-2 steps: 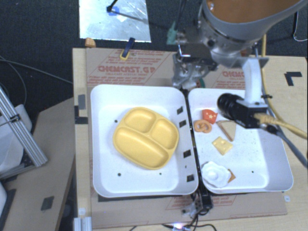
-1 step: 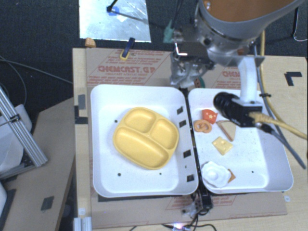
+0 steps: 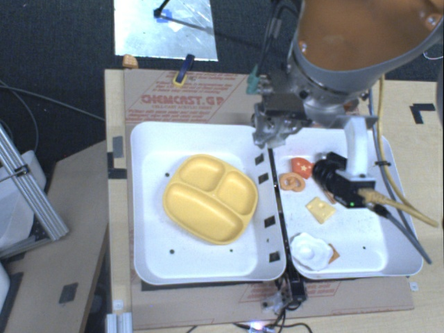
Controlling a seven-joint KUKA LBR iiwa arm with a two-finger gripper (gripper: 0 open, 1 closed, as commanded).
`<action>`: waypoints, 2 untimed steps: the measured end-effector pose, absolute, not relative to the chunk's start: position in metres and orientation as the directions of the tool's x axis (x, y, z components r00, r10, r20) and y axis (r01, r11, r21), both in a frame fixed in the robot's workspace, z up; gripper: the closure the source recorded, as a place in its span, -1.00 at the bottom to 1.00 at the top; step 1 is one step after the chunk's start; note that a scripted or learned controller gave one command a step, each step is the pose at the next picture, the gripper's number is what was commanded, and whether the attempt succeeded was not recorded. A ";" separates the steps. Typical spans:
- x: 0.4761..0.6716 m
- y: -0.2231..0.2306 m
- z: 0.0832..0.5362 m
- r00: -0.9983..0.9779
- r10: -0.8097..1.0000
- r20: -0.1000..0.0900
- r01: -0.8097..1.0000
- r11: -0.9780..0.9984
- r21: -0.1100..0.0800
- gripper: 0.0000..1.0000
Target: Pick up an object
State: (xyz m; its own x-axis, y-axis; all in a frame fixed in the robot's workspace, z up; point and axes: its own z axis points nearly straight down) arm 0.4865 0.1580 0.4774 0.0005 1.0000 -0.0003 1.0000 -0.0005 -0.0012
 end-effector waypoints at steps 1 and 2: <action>0.487 0.159 0.491 -0.003 1.000 0.002 1.000 0.003 0.005 1.00; 0.488 0.159 0.502 -0.005 1.000 0.003 1.000 0.005 0.007 1.00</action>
State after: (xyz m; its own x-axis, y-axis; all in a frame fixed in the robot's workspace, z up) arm 0.4877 0.1595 0.5019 -0.0052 1.0000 0.0033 1.0000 0.0052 0.0068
